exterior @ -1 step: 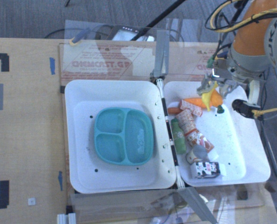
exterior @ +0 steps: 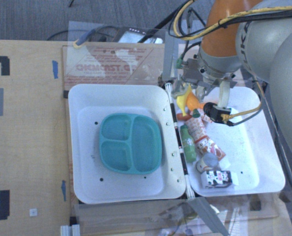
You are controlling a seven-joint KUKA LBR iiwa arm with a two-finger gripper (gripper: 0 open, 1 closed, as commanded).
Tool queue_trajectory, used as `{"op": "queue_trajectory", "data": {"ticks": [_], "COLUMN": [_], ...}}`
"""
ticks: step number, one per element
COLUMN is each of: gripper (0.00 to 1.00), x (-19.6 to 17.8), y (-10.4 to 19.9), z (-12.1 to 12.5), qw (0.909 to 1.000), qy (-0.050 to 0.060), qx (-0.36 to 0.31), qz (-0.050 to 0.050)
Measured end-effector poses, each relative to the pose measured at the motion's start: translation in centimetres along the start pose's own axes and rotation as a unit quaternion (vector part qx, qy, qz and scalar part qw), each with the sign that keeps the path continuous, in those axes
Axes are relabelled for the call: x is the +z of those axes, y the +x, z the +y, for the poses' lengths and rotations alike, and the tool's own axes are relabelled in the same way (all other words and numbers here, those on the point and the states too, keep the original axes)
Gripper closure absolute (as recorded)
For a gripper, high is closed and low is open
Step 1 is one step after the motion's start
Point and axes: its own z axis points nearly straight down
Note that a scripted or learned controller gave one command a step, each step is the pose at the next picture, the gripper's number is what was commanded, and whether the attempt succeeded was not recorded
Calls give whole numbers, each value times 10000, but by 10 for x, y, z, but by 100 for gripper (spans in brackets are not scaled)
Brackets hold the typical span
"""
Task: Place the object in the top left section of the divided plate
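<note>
Front of right bin: a small black-and-white printed carton (exterior: 218, 178) is lying nearest the camera, just beside a grey round-capped container (exterior: 207, 161).

Right bin: a shallow white plastic bin (exterior: 254, 146) is holding a row of objects along its left wall.

Object row: a green slim bottle (exterior: 188, 142) is lying beside a red-and-white printed tube (exterior: 203, 135); a yellow-orange soft plastic object (exterior: 189, 101) is lying at the far end of the row.

Task object: which item is being targeted cannot be told; all items are sitting in the right bin.

Gripper: the grey two-finger gripper (exterior: 209, 98) is hanging over the far end of the row, just beside the yellow-orange object.

Fingers: their state cannot be told; no object is showing between them.

Left bin: a second shallow white plastic bin (exterior: 82, 146) is holding a teal three-section divided plate (exterior: 131, 143) at its middle.

Plate position: it is sitting well apart from the gripper.
</note>
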Motion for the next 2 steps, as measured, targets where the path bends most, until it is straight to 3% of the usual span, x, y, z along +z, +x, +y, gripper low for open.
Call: {"op": "queue_trajectory", "data": {"ticks": [1, 2], "gripper": [0, 100], "x": [0, -9], "y": [0, 1], "z": [0, 1], "qw": [10000, 10000], "qy": [-1, -4], "qx": [-2, -15], "qz": [-3, -9]}}
